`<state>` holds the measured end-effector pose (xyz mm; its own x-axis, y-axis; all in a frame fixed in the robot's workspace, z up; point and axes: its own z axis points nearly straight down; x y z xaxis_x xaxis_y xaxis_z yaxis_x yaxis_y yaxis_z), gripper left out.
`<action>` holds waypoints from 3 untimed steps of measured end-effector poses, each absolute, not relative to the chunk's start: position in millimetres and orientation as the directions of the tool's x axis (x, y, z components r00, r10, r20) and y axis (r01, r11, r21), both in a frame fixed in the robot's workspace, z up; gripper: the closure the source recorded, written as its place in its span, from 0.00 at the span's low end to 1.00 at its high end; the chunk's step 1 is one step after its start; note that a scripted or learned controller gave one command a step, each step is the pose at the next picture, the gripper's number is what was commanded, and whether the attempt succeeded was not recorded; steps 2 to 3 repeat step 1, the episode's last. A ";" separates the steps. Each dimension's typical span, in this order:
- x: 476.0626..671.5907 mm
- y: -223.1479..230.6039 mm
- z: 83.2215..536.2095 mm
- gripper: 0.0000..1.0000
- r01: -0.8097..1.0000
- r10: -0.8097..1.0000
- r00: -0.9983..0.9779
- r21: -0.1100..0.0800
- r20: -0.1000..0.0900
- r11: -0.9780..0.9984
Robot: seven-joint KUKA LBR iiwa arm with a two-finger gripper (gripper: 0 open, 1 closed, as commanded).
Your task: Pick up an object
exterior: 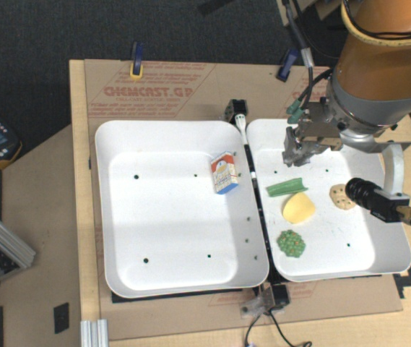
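My gripper (295,157) hangs over the upper left part of the right bin (386,262), just above a green pod (285,188). Nothing shows between its tips. Below the pod lie a yellow lemon-like piece (298,209) and a green bumpy ball (290,243). A round tan cookie (342,197) rests to the right of the lemon. In the left bin (169,266), a small carton in orange, white and blue (224,173) stands near the right wall.
A black cylinder on a bracket (375,197) juts over the right bin's right side. Blue clamps (136,60) (287,63) sit on the cardboard's far edge. A black divider clip (235,111) sits between the bins at the top.
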<state>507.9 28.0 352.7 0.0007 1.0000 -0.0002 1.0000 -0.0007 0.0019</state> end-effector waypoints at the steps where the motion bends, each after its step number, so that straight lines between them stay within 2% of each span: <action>1: 508.4 28.1 362.9 1.00 1.000 1.000 0.001 0.004 0.000 -0.001; 3: 508.4 28.1 362.9 1.00 1.000 1.000 0.001 0.004 0.000 -0.001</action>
